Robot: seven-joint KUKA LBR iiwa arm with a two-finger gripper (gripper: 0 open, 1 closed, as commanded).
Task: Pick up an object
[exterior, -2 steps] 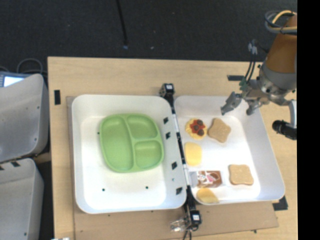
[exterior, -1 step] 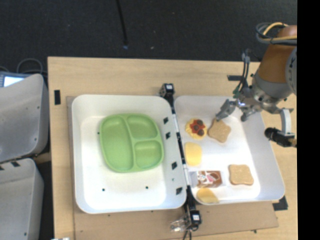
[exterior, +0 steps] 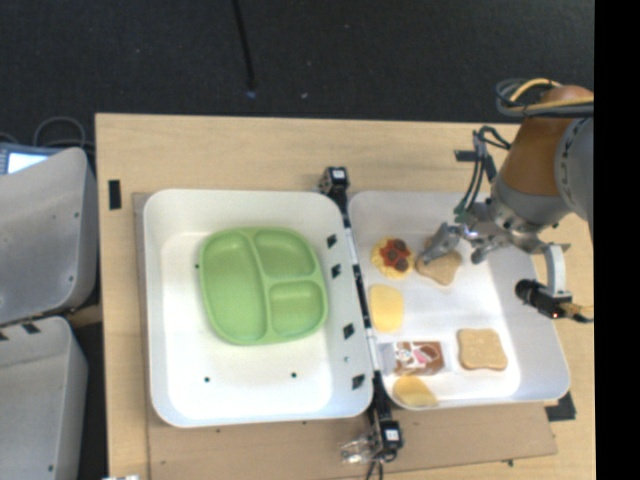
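Observation:
The right bin holds several toy food items. A tan biscuit-like piece lies near its middle top. Left of it sits a yellow round with red toppings, and below that a plain yellow piece. A slice of toast, a brown and white packet and a yellow lump lie along the front. My gripper hangs low over the bin's upper part, open. One fingertip is just above the tan piece. Nothing sits between the fingers.
A green divided plate lies in the left bin. A ridge with black clips separates the two bins. A black fitting sticks out at the right bin's right wall. Grey equipment stands left of the bench.

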